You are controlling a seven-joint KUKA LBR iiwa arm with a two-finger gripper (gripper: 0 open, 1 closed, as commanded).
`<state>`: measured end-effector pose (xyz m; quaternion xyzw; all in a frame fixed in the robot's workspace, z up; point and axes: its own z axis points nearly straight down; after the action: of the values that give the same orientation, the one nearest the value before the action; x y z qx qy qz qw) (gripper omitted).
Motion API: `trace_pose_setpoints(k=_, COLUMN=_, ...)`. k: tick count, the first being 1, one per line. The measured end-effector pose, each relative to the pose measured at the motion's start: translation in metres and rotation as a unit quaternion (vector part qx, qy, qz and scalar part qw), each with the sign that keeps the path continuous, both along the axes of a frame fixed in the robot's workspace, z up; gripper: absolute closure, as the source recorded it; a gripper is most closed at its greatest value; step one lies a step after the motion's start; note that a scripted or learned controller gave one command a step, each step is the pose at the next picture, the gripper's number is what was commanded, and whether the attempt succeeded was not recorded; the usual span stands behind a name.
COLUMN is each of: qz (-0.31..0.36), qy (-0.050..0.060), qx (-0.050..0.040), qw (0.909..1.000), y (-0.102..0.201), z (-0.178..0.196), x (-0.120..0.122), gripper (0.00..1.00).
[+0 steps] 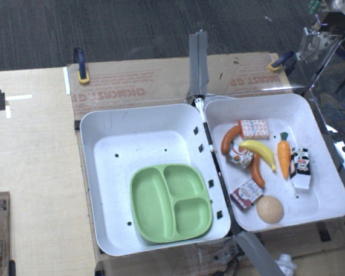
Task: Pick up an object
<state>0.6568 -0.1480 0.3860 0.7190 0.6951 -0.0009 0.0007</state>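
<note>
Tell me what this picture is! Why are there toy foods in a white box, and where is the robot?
You are looking down from a camera fixed above a workbench. On it sit two shallow white bins side by side. The left bin holds a green plate with three sections. The right bin holds pretend food: a banana, a carrot, two sausages, a round bread roll, and some small cartons, one with a cow pattern.

The robot is an arm that reaches in from the right. At this moment some of its metal parts show in the top right corner, up away from the bins, so it is holding nothing from them yet. Its job is to pick up one of the toys.
</note>
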Motion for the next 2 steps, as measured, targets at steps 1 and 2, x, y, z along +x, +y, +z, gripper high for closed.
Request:
trace_pose_setpoints(k=1, qz=-0.001, qy=0.001, qx=0.0007, qw=1.0, y=0.013, z=-0.138, x=0.002, gripper=0.0)
trace_pose_setpoints(k=2, qz=0.01, qy=0.0, qx=0.0009, qw=0.9999, y=0.028, z=-0.267, x=-0.053, gripper=0.0)
